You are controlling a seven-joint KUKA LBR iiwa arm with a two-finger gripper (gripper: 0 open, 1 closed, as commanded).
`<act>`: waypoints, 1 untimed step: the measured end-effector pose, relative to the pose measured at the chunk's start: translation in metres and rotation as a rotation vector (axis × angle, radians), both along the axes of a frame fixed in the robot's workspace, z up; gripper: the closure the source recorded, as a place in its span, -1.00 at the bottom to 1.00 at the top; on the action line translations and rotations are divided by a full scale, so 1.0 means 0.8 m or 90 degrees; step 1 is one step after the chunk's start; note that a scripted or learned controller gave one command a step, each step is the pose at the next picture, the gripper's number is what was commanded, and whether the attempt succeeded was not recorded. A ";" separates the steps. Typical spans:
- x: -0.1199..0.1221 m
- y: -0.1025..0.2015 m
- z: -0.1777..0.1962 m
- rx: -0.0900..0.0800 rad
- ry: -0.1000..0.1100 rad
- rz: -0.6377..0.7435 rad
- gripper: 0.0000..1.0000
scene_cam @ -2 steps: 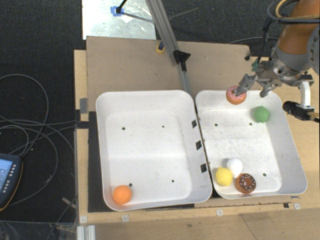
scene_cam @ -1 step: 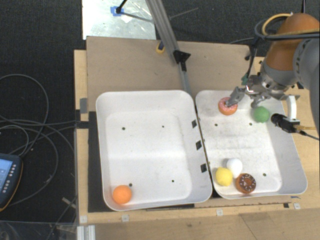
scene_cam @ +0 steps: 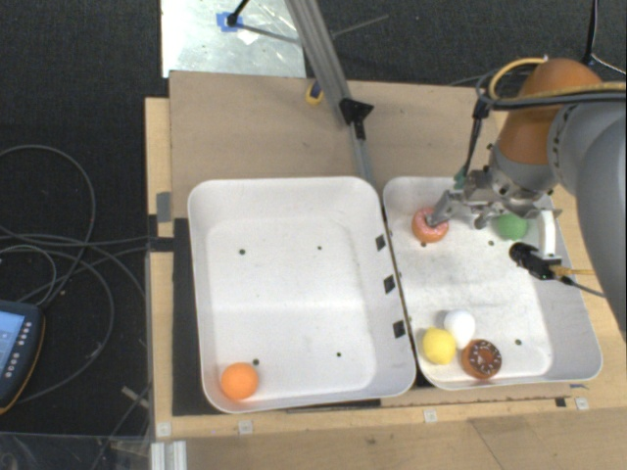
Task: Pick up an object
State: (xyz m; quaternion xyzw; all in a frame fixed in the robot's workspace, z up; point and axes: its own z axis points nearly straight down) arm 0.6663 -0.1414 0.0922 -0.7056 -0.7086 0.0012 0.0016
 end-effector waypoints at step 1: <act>0.003 -0.001 0.019 -0.001 -0.005 0.001 1.00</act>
